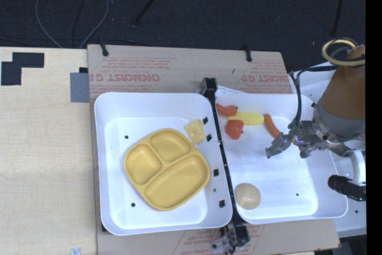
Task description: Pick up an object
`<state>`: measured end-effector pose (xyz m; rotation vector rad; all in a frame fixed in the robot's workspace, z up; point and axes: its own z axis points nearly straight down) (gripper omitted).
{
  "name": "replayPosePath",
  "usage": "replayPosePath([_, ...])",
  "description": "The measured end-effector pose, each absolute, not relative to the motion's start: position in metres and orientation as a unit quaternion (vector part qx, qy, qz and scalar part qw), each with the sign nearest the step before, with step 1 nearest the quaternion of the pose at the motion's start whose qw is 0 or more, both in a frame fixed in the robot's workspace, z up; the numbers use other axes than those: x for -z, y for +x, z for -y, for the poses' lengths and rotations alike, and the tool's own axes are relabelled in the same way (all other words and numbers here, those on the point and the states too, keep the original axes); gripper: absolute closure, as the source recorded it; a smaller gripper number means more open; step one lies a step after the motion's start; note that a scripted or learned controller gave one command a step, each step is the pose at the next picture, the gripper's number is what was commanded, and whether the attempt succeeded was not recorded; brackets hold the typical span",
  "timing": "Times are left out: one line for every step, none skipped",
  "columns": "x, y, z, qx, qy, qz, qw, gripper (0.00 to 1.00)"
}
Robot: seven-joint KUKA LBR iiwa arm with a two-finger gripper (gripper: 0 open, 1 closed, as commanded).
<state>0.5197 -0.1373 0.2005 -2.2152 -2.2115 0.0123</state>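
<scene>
- tool [290,146] hangs over the right bin [280,188], its two fingers apart with nothing between them.
- just beside the tool, toward the divider, lies a small orange carrot [271,125].
- further that way sit a yellow corn [250,119], a red pepper [234,128] and another orange piece [226,109], all close together.
- a pale round ball [247,195] sits alone, well below the tool.
- the carrot looks light, hard and a bit slippery; i would pinch it across its thin middle.
- in the left bin rests a yellow plate [167,169].
</scene>
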Motion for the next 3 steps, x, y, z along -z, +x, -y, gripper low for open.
replayPosePath([-0.206,0.522,0.138,-0.0005,-0.707,0.707,0.001,0.00])
replayPosePath([-0.163,0.521,0.135,-0.0019,-0.707,0.707,0.004,0.00])
replayPosePath([-0.105,0.519,0.144,-0.0023,-0.707,0.707,0.004,0.00])
